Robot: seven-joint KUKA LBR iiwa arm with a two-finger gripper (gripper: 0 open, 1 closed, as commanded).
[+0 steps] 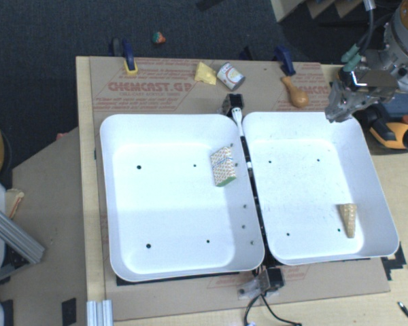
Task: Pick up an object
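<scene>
A small patterned green-and-white packet [223,165] lies in the left bin [122,202], close to its right wall. A tan ice-cream cone [349,219] rests in the right bin [306,182], near its lower right corner. My gripper [338,109] hangs at the upper right, above the far right corner of the right bin, away from both objects. Nothing shows between its fingers.
On the cardboard beyond the bins lie a yellow wedge [205,74], a small white box [230,76] and a brown pear-shaped piece [296,92]. Blue clamps [128,55] hold the board's far edge. A black clip [234,104] sits between the bins.
</scene>
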